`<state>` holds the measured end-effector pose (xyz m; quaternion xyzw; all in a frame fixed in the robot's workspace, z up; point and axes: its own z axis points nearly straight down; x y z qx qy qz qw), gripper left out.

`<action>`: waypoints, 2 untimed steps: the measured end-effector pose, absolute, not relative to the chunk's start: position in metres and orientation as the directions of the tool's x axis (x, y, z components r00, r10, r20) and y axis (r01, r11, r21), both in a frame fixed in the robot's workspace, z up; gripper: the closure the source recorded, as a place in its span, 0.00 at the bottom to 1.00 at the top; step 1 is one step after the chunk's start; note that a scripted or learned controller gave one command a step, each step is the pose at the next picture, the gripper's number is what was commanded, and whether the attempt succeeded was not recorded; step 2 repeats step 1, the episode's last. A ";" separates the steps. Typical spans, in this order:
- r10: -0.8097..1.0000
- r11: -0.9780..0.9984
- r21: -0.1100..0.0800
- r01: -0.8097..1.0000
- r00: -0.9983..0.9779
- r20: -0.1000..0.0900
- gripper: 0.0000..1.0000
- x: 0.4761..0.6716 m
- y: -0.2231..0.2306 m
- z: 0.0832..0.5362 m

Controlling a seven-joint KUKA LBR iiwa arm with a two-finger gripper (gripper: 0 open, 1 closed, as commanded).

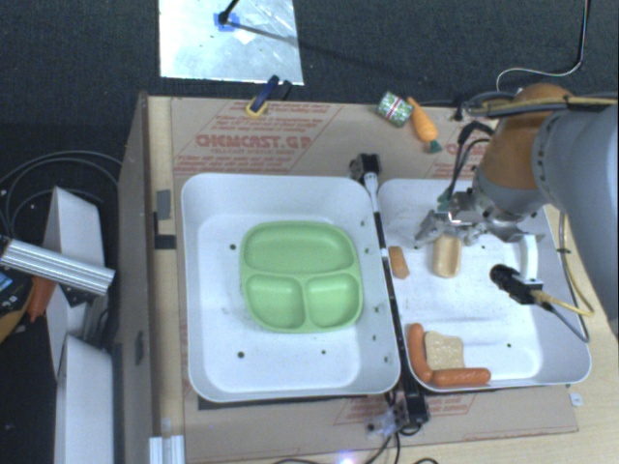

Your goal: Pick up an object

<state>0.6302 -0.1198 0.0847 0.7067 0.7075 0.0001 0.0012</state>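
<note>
**Bench** (290, 135): covered with a printed cardboard sheet. It carries two shallow white bins side by side.

**Left bin** (208, 201), centre-left of the frame: holds one green divided plate (302, 276) with three compartments. The plate lies flat near the bin's middle.

**Right bin** (484, 327), centre-right of the frame, contents:
- Tan cylinder (446, 257), in the upper middle of the bin. Its upper end meets the underside of the claw.
- Small orange-tan piece (397, 261), just beside the bin's left wall and left of the tan cylinder, apart from it.
- Orange carrot (417, 344), in the lower left corner, running along the left wall.
- Bread slice (446, 350), touching the carrot's right side.
- Reddish sausage (460, 378), lying along the bottom wall, just below the bread slice.

**Arm** (571, 153): grey, with an orange band at the upper right of the frame. It reaches over the right bin from the right.

**Claw** (447, 230): above the upper part of the right bin, directly over the tan cylinder. Released or clenched cannot be told. Whether it grips the cylinder cannot be told either.

**On the bench outside the bins**, along the upper edge:
- Small green can (395, 107), lying on its side.
- Second carrot (424, 124), just right of the can.
- Blue and yellow clip (263, 97), above the left bin.

**Beyond the bench**, upper left of the frame: a shiny metal sheet (227, 22) on dark carpet.
</note>
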 end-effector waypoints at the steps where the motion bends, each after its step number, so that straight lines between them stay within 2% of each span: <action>1: 1.000 0.001 0.001 1.000 -0.001 -0.001 0.00 0.617 -0.121 0.085; 2: 1.000 0.001 0.001 1.000 -0.001 -0.001 0.00 0.617 -0.121 0.085</action>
